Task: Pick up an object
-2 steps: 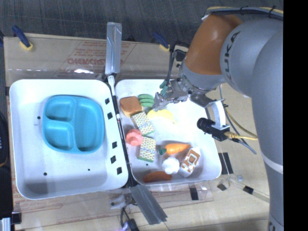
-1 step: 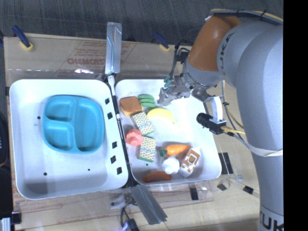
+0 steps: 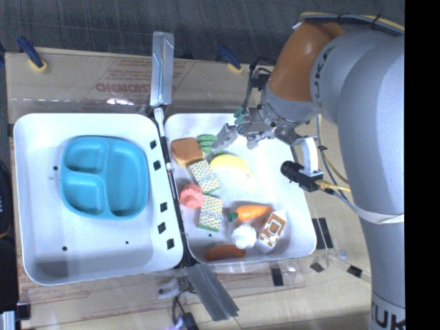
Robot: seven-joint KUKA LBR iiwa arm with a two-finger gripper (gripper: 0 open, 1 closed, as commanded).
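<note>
While nothing is lifted yet, the hand (image 3: 234,133) hovers over the right bin (image 3: 297,205), just above the yellow lemon (image 3: 229,162); grip state cannot be told. Pick not begun, by my reckoning. Contents packed close: bread slice (image 3: 185,150), green piece (image 3: 205,141), carrot (image 3: 249,212), pink item (image 3: 192,196), sausage (image 3: 224,252). Left bin (image 3: 41,253): blue tray (image 3: 105,177).

You have a light wooden bench (image 3: 89,81) carrying two shallow white bins side by side: the left bin (image 3: 27,184) and the right bin (image 3: 302,225), touching along a clipped middle seam.
</note>
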